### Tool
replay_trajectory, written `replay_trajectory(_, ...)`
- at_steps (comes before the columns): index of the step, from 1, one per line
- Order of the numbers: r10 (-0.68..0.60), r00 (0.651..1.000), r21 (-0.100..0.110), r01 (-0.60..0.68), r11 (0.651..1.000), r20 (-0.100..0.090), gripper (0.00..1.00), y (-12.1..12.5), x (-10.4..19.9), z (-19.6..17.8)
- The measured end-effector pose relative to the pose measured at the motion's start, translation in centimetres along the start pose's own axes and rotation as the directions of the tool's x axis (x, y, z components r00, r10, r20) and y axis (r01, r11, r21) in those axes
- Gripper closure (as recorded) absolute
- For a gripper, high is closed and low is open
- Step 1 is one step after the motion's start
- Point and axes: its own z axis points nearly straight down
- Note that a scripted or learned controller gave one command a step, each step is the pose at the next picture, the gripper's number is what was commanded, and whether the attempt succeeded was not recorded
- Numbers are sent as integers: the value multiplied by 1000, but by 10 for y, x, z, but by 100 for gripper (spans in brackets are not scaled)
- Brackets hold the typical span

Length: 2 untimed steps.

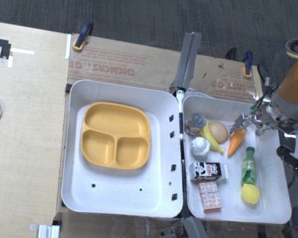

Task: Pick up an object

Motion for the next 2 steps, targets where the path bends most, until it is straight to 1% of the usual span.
replay_trajectory(1,-4,1000,1,3,1000,2,100,0,0,-9)
replay_trajectory(2,-69,998,2,69,998,-1,100,11,-1,-100)
